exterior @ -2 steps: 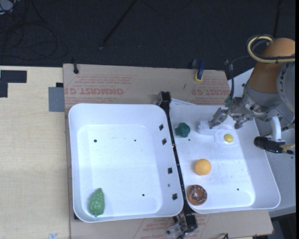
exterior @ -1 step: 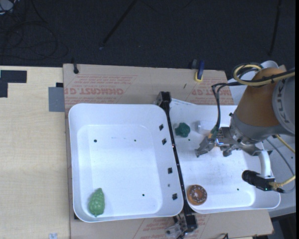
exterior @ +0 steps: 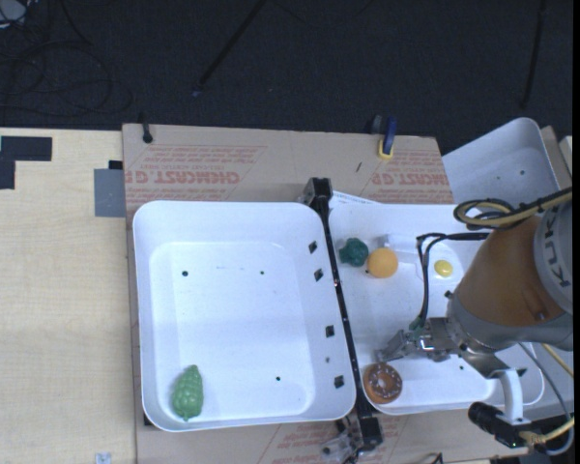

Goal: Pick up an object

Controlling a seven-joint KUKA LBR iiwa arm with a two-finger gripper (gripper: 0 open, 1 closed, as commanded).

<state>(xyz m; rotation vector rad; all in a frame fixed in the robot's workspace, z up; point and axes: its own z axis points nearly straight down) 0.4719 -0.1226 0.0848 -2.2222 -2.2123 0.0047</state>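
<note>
**Over the right bin: claw low, nothing gripped**

Over the right bin (exterior: pixel 406 402) the arm (exterior: pixel 507 288) comes in from the right w/ its gripper (exterior: pixel 394 349) low near the front edge. Fingers look spread partway, nothing betw. them as far as I can see. Just below the tips sits a brown donut-like round (exterior: pixel 382 383), close but apart. Further back in same bin: dark green lump (exterior: pixel 354 252) touching an orange ball (exterior: pixel 382 262), plus a small yellow piece (exterior: pixel 444 269) near the arm. Left bin (exterior: pixel 155 249) holds a light green knobbly object (exterior: pixel 187 392) in its front left corner, well apart from the claw.
</note>
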